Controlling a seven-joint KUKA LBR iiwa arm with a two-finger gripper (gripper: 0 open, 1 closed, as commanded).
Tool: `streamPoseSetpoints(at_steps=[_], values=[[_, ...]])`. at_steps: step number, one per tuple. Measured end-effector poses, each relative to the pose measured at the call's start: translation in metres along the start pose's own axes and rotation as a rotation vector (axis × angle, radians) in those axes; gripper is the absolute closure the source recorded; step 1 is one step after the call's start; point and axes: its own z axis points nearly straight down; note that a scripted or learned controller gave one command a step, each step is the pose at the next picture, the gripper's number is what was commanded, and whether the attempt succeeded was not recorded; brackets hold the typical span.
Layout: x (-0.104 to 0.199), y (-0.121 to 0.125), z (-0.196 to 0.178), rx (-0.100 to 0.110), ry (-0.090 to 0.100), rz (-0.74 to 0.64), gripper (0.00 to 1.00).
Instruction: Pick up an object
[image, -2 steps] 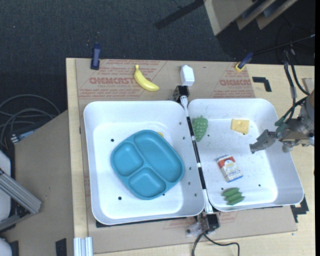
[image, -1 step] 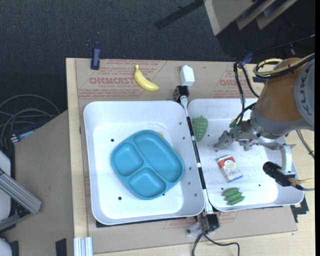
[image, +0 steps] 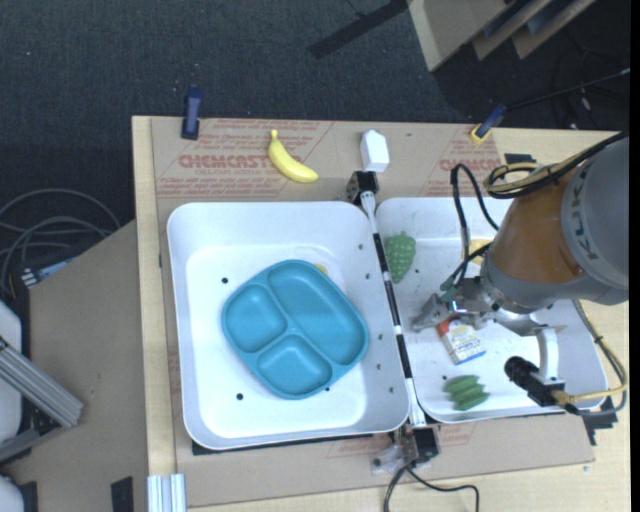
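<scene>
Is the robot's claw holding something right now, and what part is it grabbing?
It cannot be told. The claw is low in the right bin, just beside a small white and orange packet, but the picture doesn't show anything between its tips.

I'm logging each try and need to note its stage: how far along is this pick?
Done: the arm has reached into the right white bin, with its pincer low by the small white and orange carton. In hand: nothing visibly lifted; whether the pincer grips anything cannot be told. Left: grasp and raise an object. The bumpy green grape bunch and flat green pod lie untouched.
</scene>
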Motion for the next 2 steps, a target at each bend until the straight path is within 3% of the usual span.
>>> streamPoseSetpoints(at_steps=[1,2], values=[[0.0,0.0,-0.01,-0.002,-0.001,0.001,1.0],[0.064,0.02,-0.101,-0.003,0.0,-0.002,1.0]])
